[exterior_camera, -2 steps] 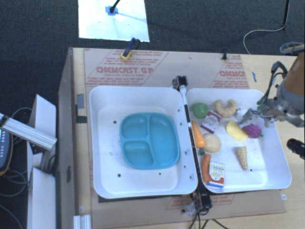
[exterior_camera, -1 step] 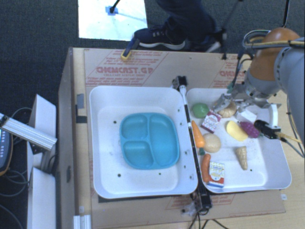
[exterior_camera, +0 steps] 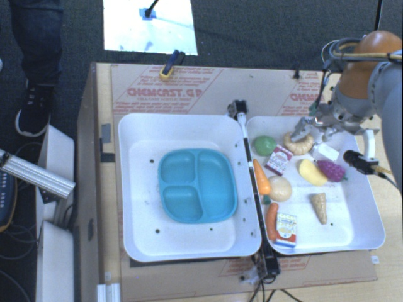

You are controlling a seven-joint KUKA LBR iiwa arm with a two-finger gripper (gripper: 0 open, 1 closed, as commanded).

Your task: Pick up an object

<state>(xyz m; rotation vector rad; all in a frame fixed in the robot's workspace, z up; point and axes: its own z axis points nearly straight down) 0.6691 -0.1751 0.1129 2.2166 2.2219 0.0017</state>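
Left bin (exterior_camera: pixel 135 168): blue divided tray (exterior_camera: pixel 196 185) is being carried flat in the middle, nothing being worked there. Divider w/ black clip (exterior_camera: pixel 238 109) at the far end is being passed over.

Right bin (exterior_camera: pixel 365 228), L to R: green ball (exterior_camera: pixel 264 145), carrot (exterior_camera: pixel 261 177), red/white packet (exterior_camera: pixel 278 160), pale round item (exterior_camera: pixel 280 189), second orange piece (exterior_camera: pixel 271 218) w/ small carton (exterior_camera: pixel 286 226) on it, cone (exterior_camera: pixel 319 206), yellow item (exterior_camera: pixel 312 172), purple grapes (exterior_camera: pixel 331 170), white block (exterior_camera: pixel 326 151).

Likely target: tan ring-shaped item (exterior_camera: pixel 300 145) at far edge of right bin. Gripper (exterior_camera: pixel 308 128) is being held right over it, touching or nearly so; jaws state can't be told, too small/blurred. No grasp is being shown.

Risks, judged only: ring is being crowded by packet and white block, so a neighbour could be caught or shoved instead. Curved shape = slip-out likely if jaws are being closed off-centre. Bin wall just beside, collision possible on descent.
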